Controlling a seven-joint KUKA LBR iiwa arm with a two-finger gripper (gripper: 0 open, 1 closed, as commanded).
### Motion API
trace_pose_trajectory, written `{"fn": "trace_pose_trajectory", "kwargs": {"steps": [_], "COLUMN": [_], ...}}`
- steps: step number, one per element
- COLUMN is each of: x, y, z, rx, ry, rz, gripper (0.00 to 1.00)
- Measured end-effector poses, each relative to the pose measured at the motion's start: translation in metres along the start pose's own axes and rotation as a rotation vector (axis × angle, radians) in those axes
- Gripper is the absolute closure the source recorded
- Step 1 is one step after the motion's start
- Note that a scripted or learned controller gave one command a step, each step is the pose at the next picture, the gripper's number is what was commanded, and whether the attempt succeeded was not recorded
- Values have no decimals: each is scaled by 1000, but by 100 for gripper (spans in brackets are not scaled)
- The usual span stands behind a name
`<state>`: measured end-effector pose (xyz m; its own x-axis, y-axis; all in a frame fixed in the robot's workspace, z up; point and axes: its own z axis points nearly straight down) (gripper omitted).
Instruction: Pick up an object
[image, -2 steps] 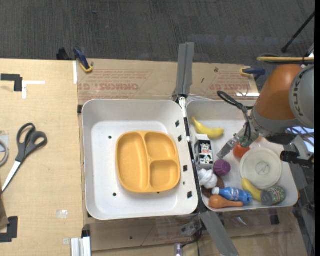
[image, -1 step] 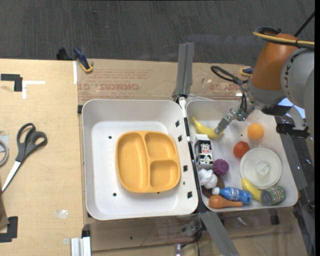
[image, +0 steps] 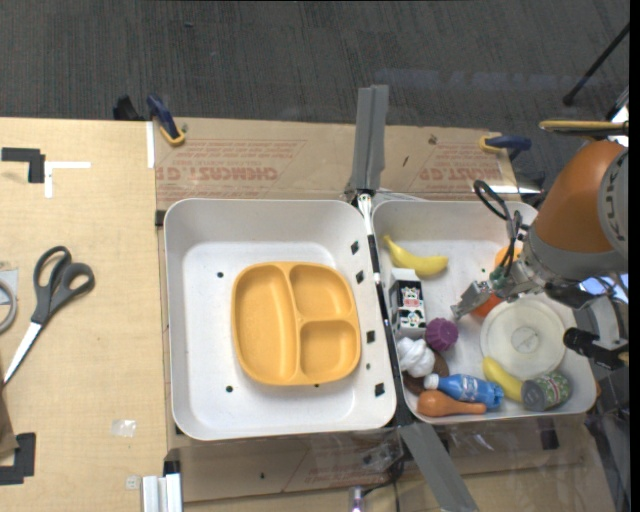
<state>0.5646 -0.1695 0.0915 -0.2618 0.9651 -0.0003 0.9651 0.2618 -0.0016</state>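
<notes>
My gripper (image: 472, 300) hangs low over the middle of the right bin (image: 455, 215), reaching in from the right under the orange-banded wrist (image: 583, 203). Just left of and below it lies a purple ball-like toy (image: 442, 333). A yellow banana (image: 415, 259) lies toward the bin's back, and a small black and white box (image: 408, 305) sits near the left wall. A white round dish (image: 524, 337) rests right under the wrist. A small orange thing (image: 490, 303) shows right beside the gripper; whether it is touched I cannot tell.
Along the right bin's front lie a white toy (image: 413, 353), a blue bottle (image: 467, 388), an orange piece (image: 437, 404), a yellow piece (image: 503, 378) and a grey-green can (image: 544, 391). The left bin (image: 190, 300) holds a yellow divided plate (image: 296, 322). Scissors (image: 50, 290) lie on the bench at left.
</notes>
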Motion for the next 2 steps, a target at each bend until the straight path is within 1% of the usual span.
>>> {"fn": "trace_pose_trajectory", "kwargs": {"steps": [1, 2], "x": [0, 22], "y": [0, 42], "z": [-9, -140], "rx": [0, 0], "ry": [-1, -2], "rz": [-3, 176], "gripper": [100, 100]}}
